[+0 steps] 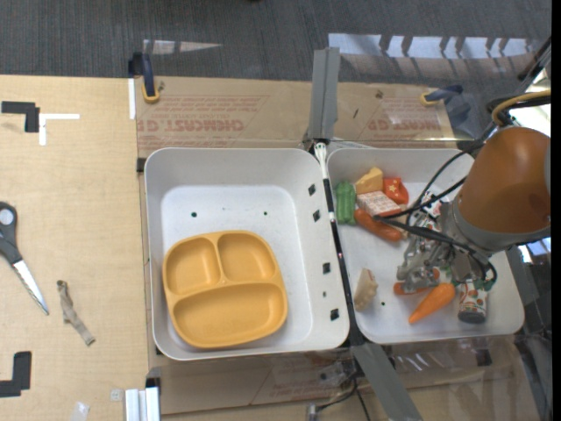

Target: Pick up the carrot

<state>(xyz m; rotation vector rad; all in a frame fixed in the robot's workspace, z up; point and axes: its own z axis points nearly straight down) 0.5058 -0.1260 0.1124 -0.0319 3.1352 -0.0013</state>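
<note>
In the camera view, the arm [508, 182] reaches in from the right over the right bin [368, 323], its orange band bulking above the wrist. The gripper [427, 266] hangs low in the middle of that bin, amid dark cables. Its fingers [419, 270] point down toward the bin floor, but they are tangled with the cabling and too small to read, so I cannot tell how far apart they stand or whether anything sits between them.

The carrot [433, 303] lies on the bin floor just below and slightly right of the fingers, tilted, its thick end up toward the gripper and its tip pointing down-left. It seems close to the fingers, perhaps touching; the contact is not clear. Just right of the carrot stands a small can [472, 303] with a red and white label.

Left of the fingers, near the bin's left wall, lies a pale beige lump [364, 288]. Above and left of the fingers sits a cluster of toy food: a green piece [345, 202], a yellow wedge [371, 181], a red piece [395, 189], a white and red packet [379, 203] and a long orange-red piece [379, 227].

Well to the left of the fingers, the left bin [175, 182] holds a yellow divided plate [226, 288]. Farther left, on the table [70, 200], lie scissors [17, 261].
</note>
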